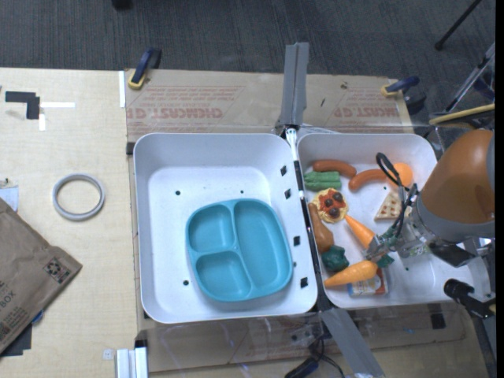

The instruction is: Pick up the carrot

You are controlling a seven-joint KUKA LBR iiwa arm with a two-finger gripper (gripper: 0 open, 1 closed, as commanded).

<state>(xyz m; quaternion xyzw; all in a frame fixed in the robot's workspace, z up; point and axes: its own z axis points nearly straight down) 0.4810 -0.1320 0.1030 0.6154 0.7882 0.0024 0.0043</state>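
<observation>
Cardboard [236, 101] printed "CHEMCAST GP" lies behind the bins; carrot [352, 273] in right bin [421, 286].

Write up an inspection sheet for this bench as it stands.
Surface: two white bins; left bin holds a blue divided plate.
Job's things: one carrot near the right bin's front edge, a smaller carrot above it.
Clutter: two sausages, green beans, small pizza, cracker, broccoli.
Grippers: pincer low beside the carrots; grip unclear.
Cables: black cable loop by the arm.
Surroundings: tape roll, cardboard box, blue clamps.
</observation>
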